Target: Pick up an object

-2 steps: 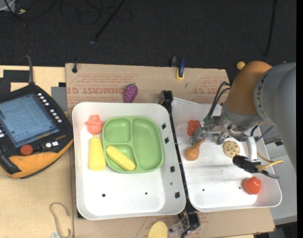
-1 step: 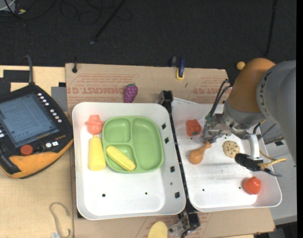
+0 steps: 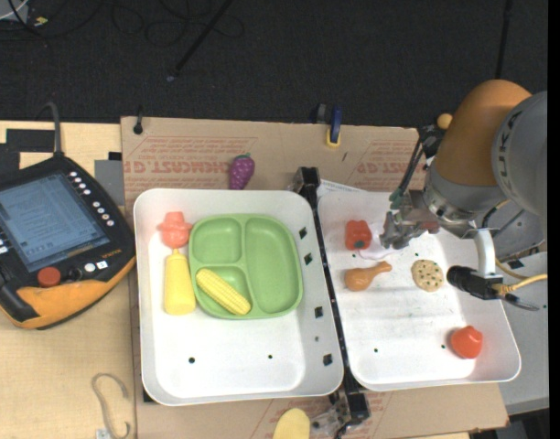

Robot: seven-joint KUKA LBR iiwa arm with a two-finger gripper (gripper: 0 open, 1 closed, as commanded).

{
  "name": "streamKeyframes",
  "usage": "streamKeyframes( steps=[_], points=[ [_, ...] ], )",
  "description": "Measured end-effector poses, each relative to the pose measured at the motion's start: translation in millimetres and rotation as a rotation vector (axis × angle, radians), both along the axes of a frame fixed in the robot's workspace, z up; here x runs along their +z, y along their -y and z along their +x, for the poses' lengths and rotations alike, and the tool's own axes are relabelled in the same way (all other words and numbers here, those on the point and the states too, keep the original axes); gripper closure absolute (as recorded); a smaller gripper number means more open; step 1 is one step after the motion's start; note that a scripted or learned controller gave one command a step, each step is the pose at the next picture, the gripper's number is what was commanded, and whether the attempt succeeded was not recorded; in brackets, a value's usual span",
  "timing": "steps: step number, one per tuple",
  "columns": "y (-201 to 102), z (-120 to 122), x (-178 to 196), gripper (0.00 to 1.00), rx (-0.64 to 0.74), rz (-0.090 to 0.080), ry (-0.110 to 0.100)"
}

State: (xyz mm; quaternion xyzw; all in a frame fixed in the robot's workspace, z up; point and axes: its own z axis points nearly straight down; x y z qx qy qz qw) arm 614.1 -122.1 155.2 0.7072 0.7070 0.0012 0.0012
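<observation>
My gripper (image 3: 395, 233) hangs over the back of the right bin (image 3: 399, 373), just right of a small red pepper-like toy (image 3: 357, 234). An orange-brown drumstick (image 3: 365, 275) lies in front of the gripper and a little to its left. To the gripper's front right lies a round cookie (image 3: 427, 274). A red tomato (image 3: 465, 341) rests near the bin's front right corner. Nothing shows between the fingers.
The left bin (image 3: 225, 364) holds a green divided plate (image 3: 271, 263) with a corn cob (image 3: 223, 291), a yellow bottle (image 3: 177, 282) and a pink-red toy (image 3: 174, 230). Purple grapes (image 3: 242, 170) lie behind it. A yellow lemon (image 3: 292, 423) lies in front of the bins, and a teach pendant (image 3: 51, 236) at left.
</observation>
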Motion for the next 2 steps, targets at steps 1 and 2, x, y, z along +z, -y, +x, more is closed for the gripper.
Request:
streamKeyframes(
  steps=[1, 2],
  points=[
    [-3.0, 3.5, 63.1, 1.0, 0.0, 0.0, 0.002],
    [-1.8, 3.6, 72.9, 1.0, 0.0, 0.001, -0.003]
  ],
)
